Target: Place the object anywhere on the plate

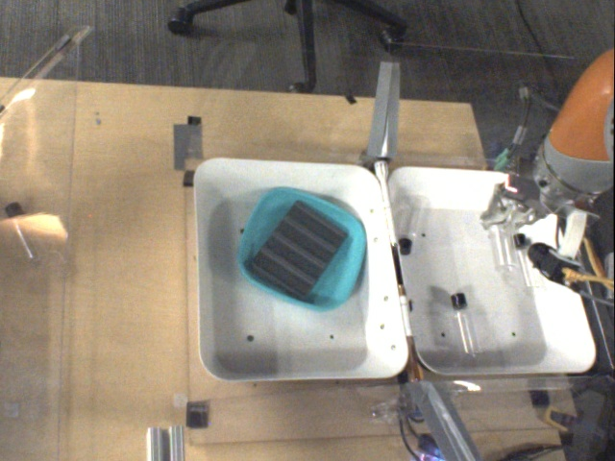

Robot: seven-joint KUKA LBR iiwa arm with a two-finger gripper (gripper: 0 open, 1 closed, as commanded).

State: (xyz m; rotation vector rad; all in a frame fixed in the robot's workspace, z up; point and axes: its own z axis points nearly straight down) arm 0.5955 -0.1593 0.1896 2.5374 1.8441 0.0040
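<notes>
My claw hangs over the upper right part of the right bin, and I cannot tell how it is set or whether it holds anything. The dark ridged block lies on the teal plate in the left bin, well apart from me.
</notes>
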